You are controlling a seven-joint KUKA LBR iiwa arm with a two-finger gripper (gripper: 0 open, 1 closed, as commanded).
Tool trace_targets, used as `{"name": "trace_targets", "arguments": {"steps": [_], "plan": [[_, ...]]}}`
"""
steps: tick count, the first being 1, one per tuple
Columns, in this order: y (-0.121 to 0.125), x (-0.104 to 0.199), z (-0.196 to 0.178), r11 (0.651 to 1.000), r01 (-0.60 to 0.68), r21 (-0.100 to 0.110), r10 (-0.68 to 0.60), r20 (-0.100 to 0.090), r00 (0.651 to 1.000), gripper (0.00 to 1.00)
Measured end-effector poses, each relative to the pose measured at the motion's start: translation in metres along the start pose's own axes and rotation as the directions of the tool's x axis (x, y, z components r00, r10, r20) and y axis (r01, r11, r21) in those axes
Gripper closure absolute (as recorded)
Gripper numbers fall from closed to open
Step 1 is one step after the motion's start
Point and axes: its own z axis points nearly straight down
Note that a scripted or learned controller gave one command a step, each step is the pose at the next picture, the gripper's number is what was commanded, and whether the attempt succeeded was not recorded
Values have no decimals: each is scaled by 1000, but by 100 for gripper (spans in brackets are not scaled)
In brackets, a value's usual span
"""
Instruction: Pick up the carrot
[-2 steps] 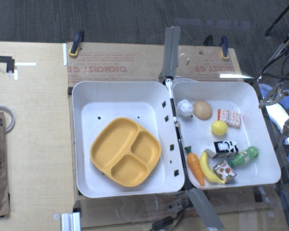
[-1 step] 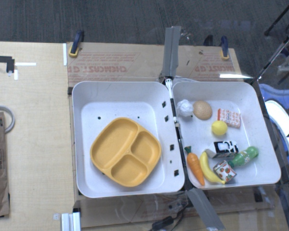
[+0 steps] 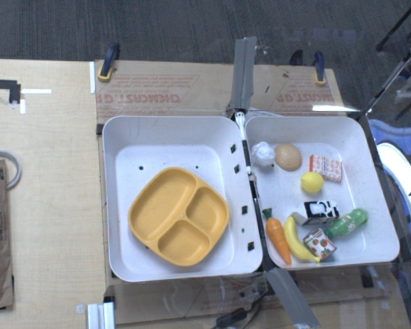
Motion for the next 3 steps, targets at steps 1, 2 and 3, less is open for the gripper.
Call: {"name": "trace_targets", "arguments": {"steps": [1, 2, 3], "plan": [[11, 51, 47, 977, 215, -3, -215, -1, 977, 0], [12, 52, 62, 871, 491, -4, -491, 0, 871, 0], [-32, -42, 37, 765, 645, -2, -645, 2, 765, 0]]}}
